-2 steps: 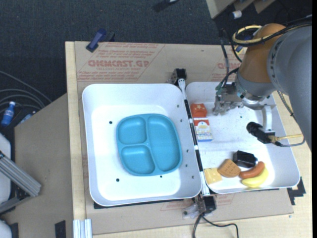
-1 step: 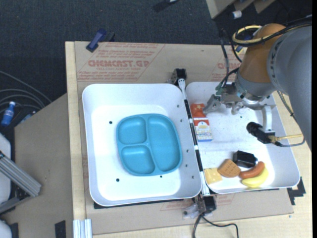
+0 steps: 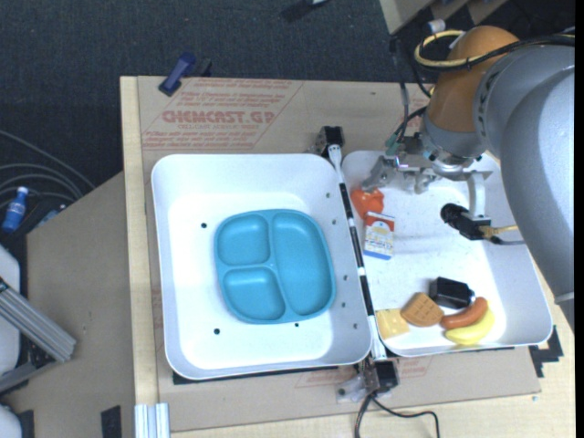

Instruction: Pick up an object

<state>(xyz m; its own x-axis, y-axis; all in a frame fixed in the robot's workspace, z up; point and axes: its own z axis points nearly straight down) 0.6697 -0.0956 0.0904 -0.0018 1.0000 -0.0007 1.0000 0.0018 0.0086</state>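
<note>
While the tool (image 3: pixel 401 173) hangs low at upper right of frame, its grip state impossible to tell, orange object (image 3: pixel 369 201) just below-left in right bin (image 3: pixel 511 331), small carton (image 3: pixel 379 236) beneath, blue divided tray (image 3: pixel 274 265) in left bin (image 3: pixel 182 245).

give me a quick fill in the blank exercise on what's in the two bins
1. The blue divided tray lies in the ______ bin as the camera sees it.
2. The tray has ______ compartments.
3. The banana lies in the right bin, touching a ______ beside it.
4. The orange carton lies along the right bin's ______ wall.

Missing words: left; three; sausage; left
</note>
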